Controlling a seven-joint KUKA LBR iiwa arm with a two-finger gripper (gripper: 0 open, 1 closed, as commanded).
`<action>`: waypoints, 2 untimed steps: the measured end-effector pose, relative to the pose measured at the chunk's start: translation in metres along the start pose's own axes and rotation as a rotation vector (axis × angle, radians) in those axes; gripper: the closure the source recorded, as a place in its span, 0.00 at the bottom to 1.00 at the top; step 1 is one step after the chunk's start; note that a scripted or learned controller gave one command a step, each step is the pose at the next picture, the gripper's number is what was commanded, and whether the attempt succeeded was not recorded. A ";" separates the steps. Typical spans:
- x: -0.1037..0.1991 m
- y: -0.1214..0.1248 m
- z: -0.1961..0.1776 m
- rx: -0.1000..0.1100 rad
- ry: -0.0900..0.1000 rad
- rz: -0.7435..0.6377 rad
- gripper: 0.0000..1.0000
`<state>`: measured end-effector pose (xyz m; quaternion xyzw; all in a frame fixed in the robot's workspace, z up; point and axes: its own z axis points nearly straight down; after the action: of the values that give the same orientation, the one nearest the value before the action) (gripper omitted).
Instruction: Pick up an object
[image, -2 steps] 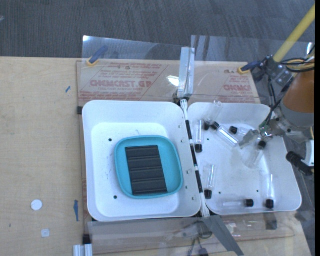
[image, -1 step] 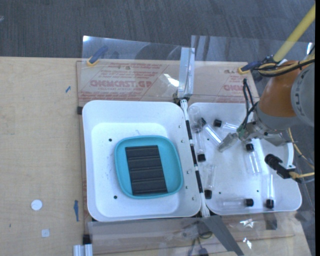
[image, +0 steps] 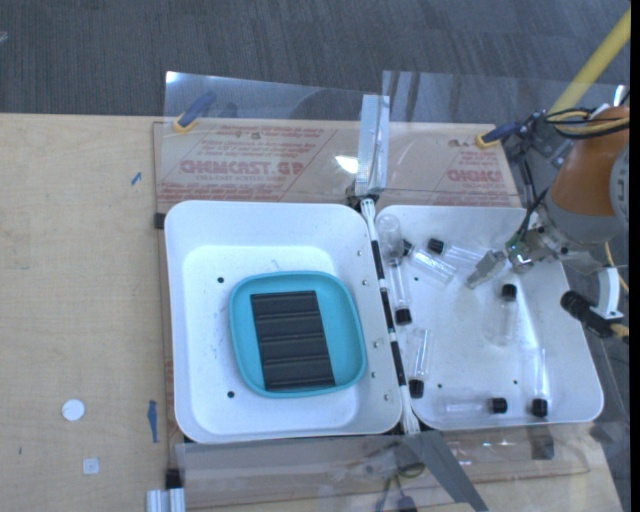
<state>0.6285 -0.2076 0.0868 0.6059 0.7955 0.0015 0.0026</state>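
The right white bin (image: 570, 330) holds several clear plastic tubes with black caps. One tube (image: 450, 254) lies near the bin's back, just left of my gripper (image: 489, 270). Another tube (image: 503, 318) lies just below and in front of the gripper, its black cap toward it. The gripper hangs low over the back middle of the right bin, reaching in from the right. I see no object carried by it. More tubes lie along the bin's left wall (image: 398, 292) and near its front edge (image: 467, 407).
The left white bin (image: 200, 250) holds a teal tray (image: 345, 330) with a black ribbed insert (image: 291, 340). A clear divider wall (image: 374, 140) stands behind the bins. The grey arm with its orange band (image: 590, 175) fills the upper right.
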 end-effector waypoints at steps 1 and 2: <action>0.054 -0.038 -0.001 0.001 0.001 -0.036 0.00; 0.042 -0.101 -0.004 -0.006 0.010 -0.056 0.00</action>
<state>0.5195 -0.1943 0.0900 0.5832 0.8123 0.0071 0.0005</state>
